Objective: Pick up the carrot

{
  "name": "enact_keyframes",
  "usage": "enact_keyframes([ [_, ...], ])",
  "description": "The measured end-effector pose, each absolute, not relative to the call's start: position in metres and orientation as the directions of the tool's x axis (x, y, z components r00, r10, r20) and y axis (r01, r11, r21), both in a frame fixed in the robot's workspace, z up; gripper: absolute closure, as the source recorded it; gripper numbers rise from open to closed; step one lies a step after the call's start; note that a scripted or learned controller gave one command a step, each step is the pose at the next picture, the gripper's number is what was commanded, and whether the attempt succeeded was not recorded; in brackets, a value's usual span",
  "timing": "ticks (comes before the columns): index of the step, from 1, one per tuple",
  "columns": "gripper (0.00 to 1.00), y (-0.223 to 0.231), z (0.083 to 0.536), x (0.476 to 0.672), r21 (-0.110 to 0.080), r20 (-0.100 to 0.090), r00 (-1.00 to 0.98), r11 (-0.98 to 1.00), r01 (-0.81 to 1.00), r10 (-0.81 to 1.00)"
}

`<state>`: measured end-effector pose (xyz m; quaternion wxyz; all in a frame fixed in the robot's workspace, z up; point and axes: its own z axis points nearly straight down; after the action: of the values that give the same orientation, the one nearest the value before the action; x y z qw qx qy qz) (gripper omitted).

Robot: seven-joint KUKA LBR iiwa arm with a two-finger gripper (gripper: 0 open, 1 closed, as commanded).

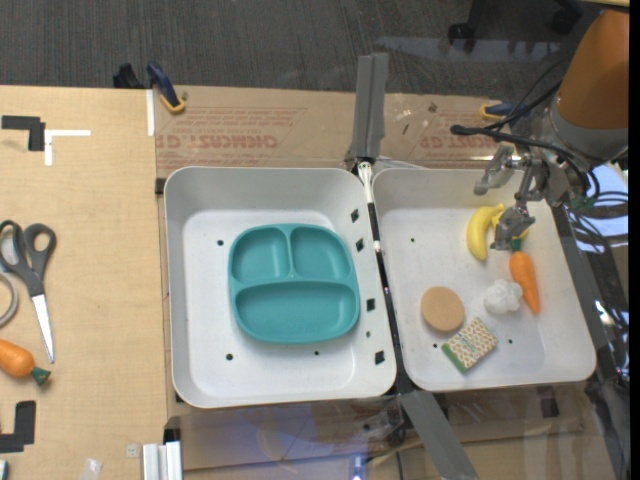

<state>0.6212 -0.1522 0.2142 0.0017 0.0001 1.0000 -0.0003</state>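
The carrot [525, 280] lies in the right bin [575, 368], beside the banana [482, 231]. The gripper [512, 230] hovers at its top end; I cannot tell its finger state. It should drop squarely across the carrot, avoiding the banana.

Grey two-finger gripper [511, 230] covering part of the curved yellow banana [481, 232], finger gap too small to judge, small orange carrot-like object [17, 359] cut by left edge
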Motion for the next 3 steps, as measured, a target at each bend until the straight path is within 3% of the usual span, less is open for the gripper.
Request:
enact_keyframes([
  [1, 0.00, -0.194, 0.093, 0.575, 0.000, -0.003, -0.978, 0.978, 0.209, 0.209],
  [2, 0.00, -0.219, 0.094, 0.540, 0.003, -0.003, -0.990, 0.990, 0.143, 0.144],
  [3, 0.00, -0.220, 0.094, 0.616, 0.001, -0.007, -0.973, 0.973, 0.229, 0.229],
])
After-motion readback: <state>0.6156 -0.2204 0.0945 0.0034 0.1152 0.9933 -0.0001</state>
